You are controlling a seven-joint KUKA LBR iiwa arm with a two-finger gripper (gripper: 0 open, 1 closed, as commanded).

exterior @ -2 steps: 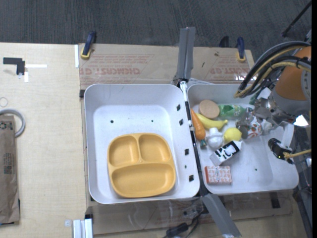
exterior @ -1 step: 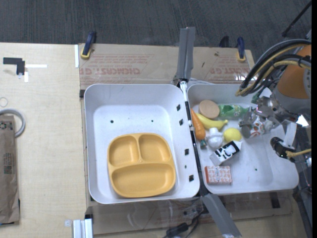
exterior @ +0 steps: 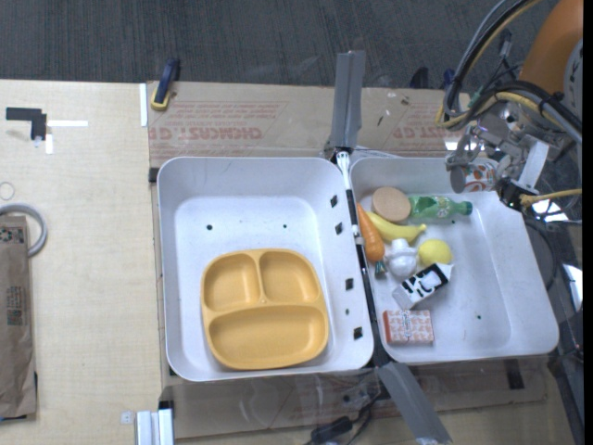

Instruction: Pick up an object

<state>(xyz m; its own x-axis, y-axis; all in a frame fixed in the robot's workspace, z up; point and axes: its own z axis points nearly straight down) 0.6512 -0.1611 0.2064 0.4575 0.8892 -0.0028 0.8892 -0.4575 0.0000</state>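
The desk [exterior: 74, 248] is a pale wooden surface, with a sheet of brown printed cardboard [exterior: 250, 123] laid across its far part. Two shallow white bins rest on it side by side, touching along a grey divider: the left bin [exterior: 176, 276] and the right bin [exterior: 528, 295]. At the desk's left edge lies a brown paper bag [exterior: 14, 313] with a grey ring [exterior: 32, 225] just above it. A black marker piece [exterior: 26, 119] sits near the far left corner, and a blue and yellow clip [exterior: 166, 83] lies at the cardboard's far edge.
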